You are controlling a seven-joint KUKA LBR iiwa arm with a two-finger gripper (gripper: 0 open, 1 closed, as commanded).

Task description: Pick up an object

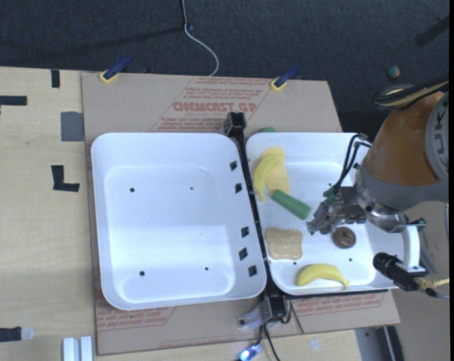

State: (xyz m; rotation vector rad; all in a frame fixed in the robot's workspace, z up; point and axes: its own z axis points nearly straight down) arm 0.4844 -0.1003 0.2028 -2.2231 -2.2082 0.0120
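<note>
Two shallow white bins sit side by side on the table, and in the camera view all the objects lie in the right bin [339,143], while the left bin [166,224] has only its bare floor. Against the right bin's inner wall, toward its far edge, lies a yellow peeled-banana toy [272,173]; a green block [290,203] rests just beside it, slanting toward the bin's middle. Nearer the front edge a tan bread slice [284,243] lies flat by the inner wall, and a whole yellow banana [321,275] curves along the front edge. A small brown round piece [345,238] sits toward the bin's outer side.

The arm reaches in from the right, its gripper [323,218] low over the bin's middle, between the green block and the brown round piece. Whether the jaws are open or closed I cannot tell; the dark fingertips blur together against the bin floor, and nothing visibly sits between them.

No object looks lifted yet, so the pick seems to be at the descent or closing stage. The risk, as I judge it, lies in the placement: the gripper appears to hang over bare floor near the green block's end rather than squarely over anything. Closing there could catch nothing, or nudge the block's tip and slide it toward the peeled-banana toy. The brown round piece, small and low, might also roll aside if brushed.
</note>
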